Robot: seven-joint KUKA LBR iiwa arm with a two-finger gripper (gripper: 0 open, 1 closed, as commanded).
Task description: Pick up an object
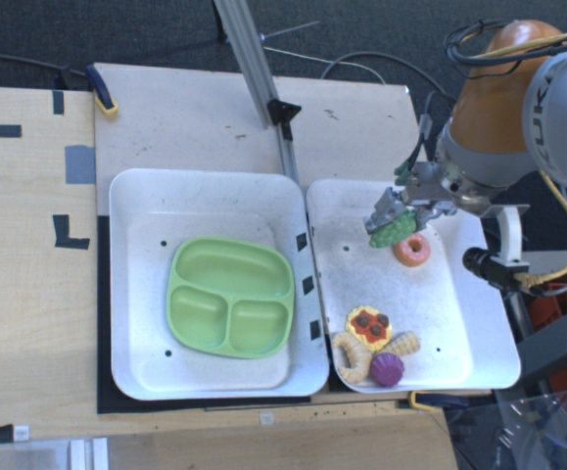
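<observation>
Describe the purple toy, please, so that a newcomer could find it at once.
Take the right-hand bin of the two white ones and look along its near edge. There a small cluster lies; the purple toy is the round one, beside a tan pretzel and below a yellow pizza slice.

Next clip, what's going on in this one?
A KUKA arm reaches in from the right over the right bin, its gripper low at a green toy beside a pink donut. Whether the green toy is actually gripped is not clear from this angle. A small pizza toy, a pretzel-like piece and a purple ball lie near that bin's front edge. The left bin holds a green divided plate.
</observation>
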